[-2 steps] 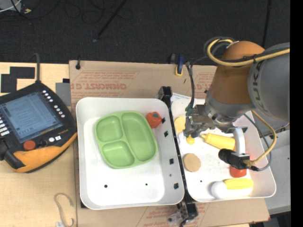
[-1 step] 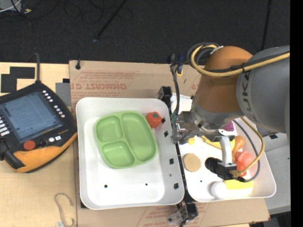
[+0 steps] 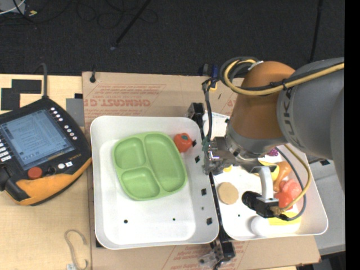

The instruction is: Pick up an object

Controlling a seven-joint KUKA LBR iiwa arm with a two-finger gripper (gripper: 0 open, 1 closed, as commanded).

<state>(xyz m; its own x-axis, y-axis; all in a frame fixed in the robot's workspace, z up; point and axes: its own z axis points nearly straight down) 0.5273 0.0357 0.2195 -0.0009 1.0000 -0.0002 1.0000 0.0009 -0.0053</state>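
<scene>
Robot lab: teach pendant (image 3: 39, 145), cardboard-topped bench (image 3: 140, 97), cables (image 3: 84, 4)

Bench (image 3: 50, 229) (cardboard-covered top) carries two white bins: left bin (image 3: 107, 218), right bin (image 3: 315, 221), touching side by side. Teach pendant (image 3: 39, 145) lies at bench's left edge; metal hook (image 3: 76, 246) near front-left.

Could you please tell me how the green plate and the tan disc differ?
The green plate is large, roughly rectangular and split into three compartments; the tan disc is small, round and plain. The plate lies in the left bin, the disc in the right bin. Both lie flat.
</scene>
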